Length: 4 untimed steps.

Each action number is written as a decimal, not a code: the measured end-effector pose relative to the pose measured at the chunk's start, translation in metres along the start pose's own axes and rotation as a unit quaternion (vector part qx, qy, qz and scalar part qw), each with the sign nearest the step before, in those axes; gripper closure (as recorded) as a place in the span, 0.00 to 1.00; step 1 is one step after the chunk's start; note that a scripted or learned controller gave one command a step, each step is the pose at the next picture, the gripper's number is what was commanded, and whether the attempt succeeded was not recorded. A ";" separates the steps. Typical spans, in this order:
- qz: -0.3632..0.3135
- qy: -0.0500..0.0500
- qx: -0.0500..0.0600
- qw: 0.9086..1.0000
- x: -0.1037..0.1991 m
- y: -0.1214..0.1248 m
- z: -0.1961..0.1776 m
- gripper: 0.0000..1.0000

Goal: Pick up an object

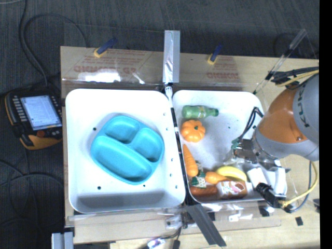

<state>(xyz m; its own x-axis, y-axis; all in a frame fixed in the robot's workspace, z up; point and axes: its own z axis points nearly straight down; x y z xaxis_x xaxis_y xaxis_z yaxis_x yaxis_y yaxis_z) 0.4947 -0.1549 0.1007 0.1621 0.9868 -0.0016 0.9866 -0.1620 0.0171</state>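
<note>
The right bin (pixel 228 100) holds a green bottle (pixel 199 111) lying at its far side and a small orange pumpkin (pixel 192 130) just below it. A carrot (pixel 190 160) lies along the bin's left wall. At the near edge are a banana (pixel 232 173), a short orange piece (pixel 211 179) and a brown bottle with a label (pixel 220 190). My gripper (pixel 241 152) hangs low over the right part of this bin, just above the banana, under the orange wrist band (pixel 282 121). Nothing shows in its grasp.
The left bin (pixel 78 191) holds a blue divided plate (pixel 128 147). A teach pendant (pixel 33 115) lies on the floor at the left. Cables and white wrist parts (pixel 272 183) hang over the right bin's near right corner.
</note>
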 end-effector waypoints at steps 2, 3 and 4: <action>-0.064 0.000 0.009 0.998 -0.044 0.041 -0.187 1.00; -0.019 -0.001 0.010 1.000 -0.064 0.001 -0.140 1.00; -0.083 0.000 0.008 0.997 -0.062 0.003 -0.204 1.00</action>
<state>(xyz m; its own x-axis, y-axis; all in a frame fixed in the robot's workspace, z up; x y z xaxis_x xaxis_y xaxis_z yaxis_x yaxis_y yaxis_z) 0.4847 -0.2156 0.3045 -0.0026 1.0000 -0.0023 1.0000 0.0026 0.0000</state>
